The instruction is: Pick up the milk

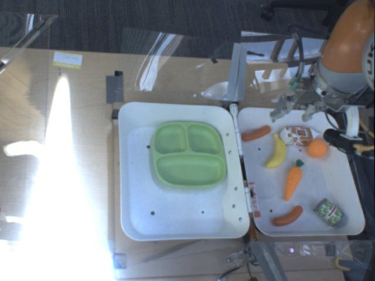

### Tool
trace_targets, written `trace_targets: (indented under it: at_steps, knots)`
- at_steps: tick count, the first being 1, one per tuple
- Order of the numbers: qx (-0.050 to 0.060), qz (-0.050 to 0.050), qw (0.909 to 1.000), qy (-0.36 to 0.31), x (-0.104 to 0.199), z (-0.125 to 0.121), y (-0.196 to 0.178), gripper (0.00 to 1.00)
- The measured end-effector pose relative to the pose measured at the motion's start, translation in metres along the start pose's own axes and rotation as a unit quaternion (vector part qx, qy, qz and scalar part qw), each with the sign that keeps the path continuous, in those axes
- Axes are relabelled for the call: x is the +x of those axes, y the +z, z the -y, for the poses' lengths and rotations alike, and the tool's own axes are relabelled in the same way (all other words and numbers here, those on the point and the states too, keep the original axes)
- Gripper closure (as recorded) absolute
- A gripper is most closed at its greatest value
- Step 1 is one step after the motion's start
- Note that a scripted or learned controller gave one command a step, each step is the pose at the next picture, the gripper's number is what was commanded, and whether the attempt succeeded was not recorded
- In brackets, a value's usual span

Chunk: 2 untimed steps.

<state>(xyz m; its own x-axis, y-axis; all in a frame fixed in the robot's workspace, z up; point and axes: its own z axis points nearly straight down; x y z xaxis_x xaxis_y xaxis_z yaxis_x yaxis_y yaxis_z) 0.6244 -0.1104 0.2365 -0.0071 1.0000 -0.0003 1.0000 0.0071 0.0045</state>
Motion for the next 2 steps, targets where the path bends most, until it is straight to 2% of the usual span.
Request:
trace_targets:
  at_steps: [1, 2]
  knots:
    - [0.001, 0.001, 0.9990, 0.045, -0.057, -0.041, 0.139, 0.00]
    - [-0.002, 0.001, 0.9994, 0.035, -0.032, 0.033, 0.149, 0.00]
